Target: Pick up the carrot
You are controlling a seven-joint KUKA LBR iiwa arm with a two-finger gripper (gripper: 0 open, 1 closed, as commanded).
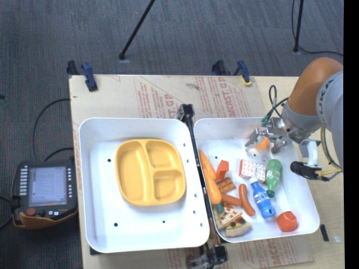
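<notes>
The carrot (210, 179) is long and orange and lies lengthwise against the left wall of the right bin (312, 206), its thin tip pointing to the far side. My gripper (261, 140) hovers low over the far part of that bin, well to the right of the carrot and apart from it. A small orange and white item (261, 144) sits right at the gripper; I cannot tell whether it is gripped.
Crowding the right bin beside the carrot are a red block (222, 168), a white carton (252, 170), a green bottle (273, 176), a blue bottle (261, 199), a red sausage (245, 199), a pizza slice (233, 219) and a red cup (287, 221). A yellow divided plate (150, 170) lies in the left bin (92, 206).
</notes>
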